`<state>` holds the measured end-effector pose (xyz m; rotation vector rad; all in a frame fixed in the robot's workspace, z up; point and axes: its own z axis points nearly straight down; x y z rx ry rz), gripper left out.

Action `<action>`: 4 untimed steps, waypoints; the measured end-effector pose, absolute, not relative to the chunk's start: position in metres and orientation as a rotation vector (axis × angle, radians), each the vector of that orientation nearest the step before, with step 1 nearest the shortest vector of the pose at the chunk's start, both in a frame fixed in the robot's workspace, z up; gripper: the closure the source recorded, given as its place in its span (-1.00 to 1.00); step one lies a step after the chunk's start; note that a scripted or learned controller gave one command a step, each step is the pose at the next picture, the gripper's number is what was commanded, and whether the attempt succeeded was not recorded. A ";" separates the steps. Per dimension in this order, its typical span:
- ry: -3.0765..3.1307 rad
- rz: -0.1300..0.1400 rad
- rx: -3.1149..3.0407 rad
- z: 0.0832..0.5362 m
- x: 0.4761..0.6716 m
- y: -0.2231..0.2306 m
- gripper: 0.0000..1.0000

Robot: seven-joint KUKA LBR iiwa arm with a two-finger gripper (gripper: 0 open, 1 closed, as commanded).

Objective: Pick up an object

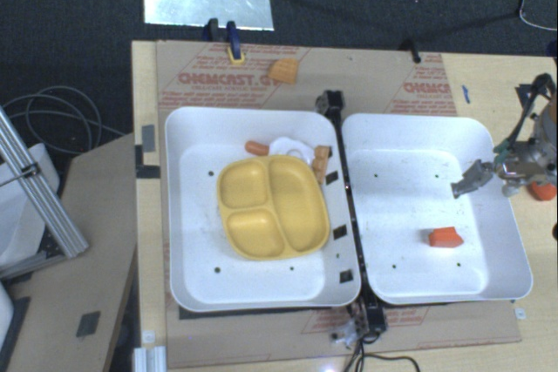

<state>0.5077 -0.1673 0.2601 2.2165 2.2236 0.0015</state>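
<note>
An orange-red block (445, 237) lies on the floor of the right bin (410, 283), toward its front right. My gripper (468, 179) reaches in over the right bin's right rim, above and to the right of the block and apart from it. Nothing shows between its grey fingertips. In the left bin (187, 213) a yellow three-compartment plate (271, 206) lies in the middle. Behind the plate sit a small orange sausage-shaped piece (256, 148), a white object (291, 148) and a small tan block (322, 158).
An orange-tan piece (283, 70) lies on the cardboard behind the left bin. A blue and yellow clamp (232, 42) stands at the bench's back edge. Black clips line the divider (343, 187) between the bins. Cables run across the dark floor at the back.
</note>
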 end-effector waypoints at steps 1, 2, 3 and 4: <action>2.223 -0.003 2.221 0.196 0.541 -0.193 -1.00; 2.225 -0.006 2.227 0.097 0.527 -0.207 -1.00; 2.222 0.000 2.223 0.084 0.503 -0.206 -1.00; 2.218 0.003 2.217 0.096 0.506 -0.207 1.00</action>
